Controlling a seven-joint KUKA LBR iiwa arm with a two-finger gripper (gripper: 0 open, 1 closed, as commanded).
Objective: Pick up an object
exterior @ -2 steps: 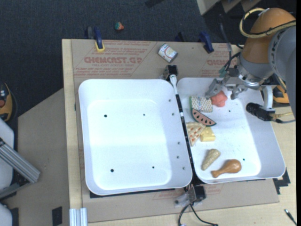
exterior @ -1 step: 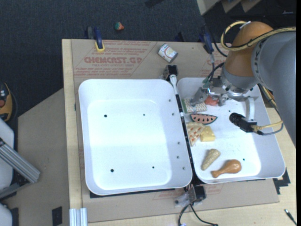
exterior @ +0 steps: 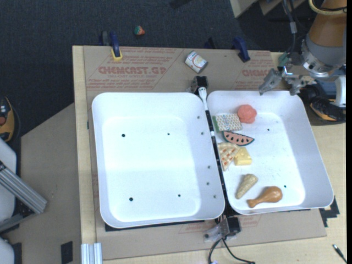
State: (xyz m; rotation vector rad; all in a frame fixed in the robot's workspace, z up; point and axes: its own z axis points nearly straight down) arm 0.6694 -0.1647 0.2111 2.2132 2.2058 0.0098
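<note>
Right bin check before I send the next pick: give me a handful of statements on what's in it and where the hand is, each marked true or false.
1. The toy food pieces all lie in the right bin. True.
2. The hand grips the red ball. False: the ball rests in the bin, and the hand hovers above the bin's far rim, apart from it.
3. The watermelon slice lies between the red ball and the cheese wedge. True.
4. The drumstick sits in the left bin. False: it lies near the right bin's near edge.
5. A small box lies on the board beyond the bins. True.
</note>
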